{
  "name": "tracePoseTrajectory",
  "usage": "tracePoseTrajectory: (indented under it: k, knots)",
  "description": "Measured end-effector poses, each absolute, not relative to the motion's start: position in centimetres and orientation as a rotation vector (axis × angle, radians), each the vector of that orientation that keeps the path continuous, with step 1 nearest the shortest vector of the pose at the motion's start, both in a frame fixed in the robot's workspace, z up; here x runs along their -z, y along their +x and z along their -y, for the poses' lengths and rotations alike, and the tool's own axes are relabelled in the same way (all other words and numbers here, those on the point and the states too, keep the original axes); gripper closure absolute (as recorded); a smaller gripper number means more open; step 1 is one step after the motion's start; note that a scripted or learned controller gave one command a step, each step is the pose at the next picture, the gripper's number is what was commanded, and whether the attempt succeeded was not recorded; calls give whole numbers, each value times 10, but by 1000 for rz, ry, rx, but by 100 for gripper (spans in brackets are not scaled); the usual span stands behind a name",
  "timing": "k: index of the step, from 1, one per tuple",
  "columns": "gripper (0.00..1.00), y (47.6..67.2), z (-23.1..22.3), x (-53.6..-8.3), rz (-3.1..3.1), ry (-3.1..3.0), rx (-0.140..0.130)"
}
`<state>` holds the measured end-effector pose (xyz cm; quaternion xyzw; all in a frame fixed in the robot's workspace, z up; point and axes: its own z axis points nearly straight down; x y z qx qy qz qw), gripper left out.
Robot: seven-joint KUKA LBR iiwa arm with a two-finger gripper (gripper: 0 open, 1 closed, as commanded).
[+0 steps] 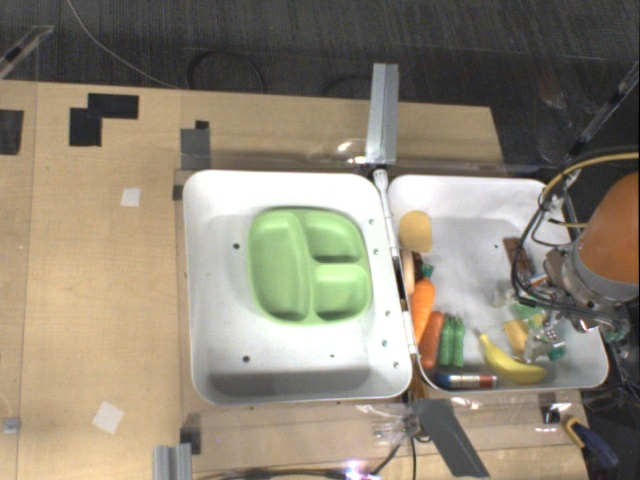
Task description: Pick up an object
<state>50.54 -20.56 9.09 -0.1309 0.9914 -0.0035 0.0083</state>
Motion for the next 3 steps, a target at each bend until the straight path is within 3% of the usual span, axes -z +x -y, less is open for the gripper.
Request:
tracePoseTrajectory:
  k: [2,3]
  knots:
    - [0,511,205,-91,-3087,-504,11]
    - [0,509,107,-91,-3086,-456,5]
